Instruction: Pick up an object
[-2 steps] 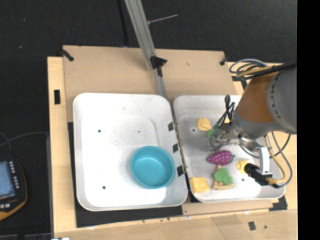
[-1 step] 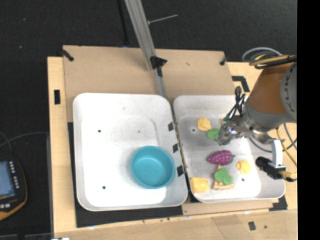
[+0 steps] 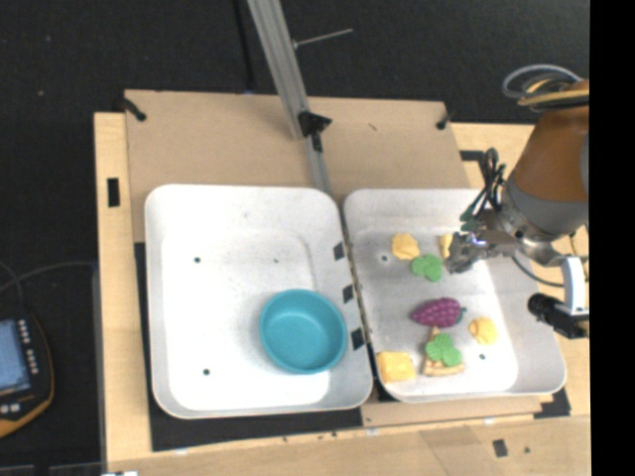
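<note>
The right bin (image 3: 516, 365) holds several small toy foods: a yellow piece (image 3: 404, 246) near its back, a green piece (image 3: 429, 268) just in front of that, a purple grape bunch (image 3: 437, 312), a small yellow piece (image 3: 483, 330), a green-and-orange piece (image 3: 443, 353) and a yellow block (image 3: 396, 366) at the front. My gripper (image 3: 458, 250) hangs low over the bin's back part, just right of the green piece and the yellow piece. The arm (image 3: 551, 172) comes in from the right.
The left bin (image 3: 198, 226) holds a blue bowl (image 3: 303, 330) at its front right. A grey metal pole (image 3: 283, 58) slants up from between the bins. A device with a screen (image 3: 20, 360) lies off the bench at the left.
</note>
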